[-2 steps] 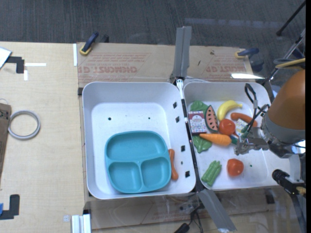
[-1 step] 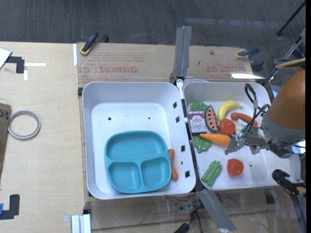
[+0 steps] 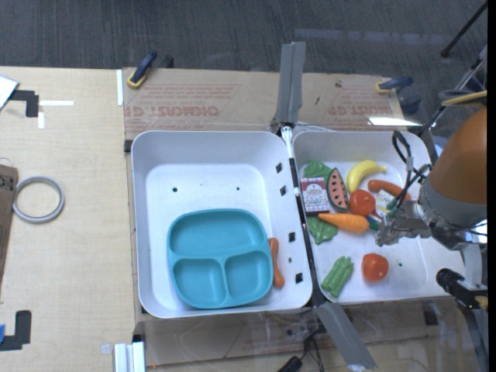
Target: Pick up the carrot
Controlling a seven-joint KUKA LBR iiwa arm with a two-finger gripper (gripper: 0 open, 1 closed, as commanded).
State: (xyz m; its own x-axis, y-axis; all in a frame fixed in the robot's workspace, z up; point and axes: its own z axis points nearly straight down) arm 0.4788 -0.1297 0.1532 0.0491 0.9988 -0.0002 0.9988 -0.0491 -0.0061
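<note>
**Carrot not yet picked: gripper beside it in right bin**

Left bin (image 3: 147, 208): holds a teal divided plate (image 3: 219, 258). A thin orange stick-like item (image 3: 275, 263) lies just beside the plate's right rim; identity uncertain.

Right bin (image 3: 411, 281): toy food clustered near centre. Small red-and-white box (image 3: 314, 194), watermelon slice (image 3: 336, 189), banana (image 3: 363, 172), a tomato (image 3: 361, 202). The carrot (image 3: 343, 222) lies flat on the bin floor, tip pointing left, leafy end toward the right. Below it, a green vegetable (image 3: 337, 275) and a second tomato (image 3: 374, 266).

Gripper (image 3: 390, 229): low over the bin, just right of the carrot's leafy end. Cannot tell whether its claw is apart or together; too dark and cluttered there.

Progress judgement: carrot resting, not lifted. Grasp and lift both remain.
</note>
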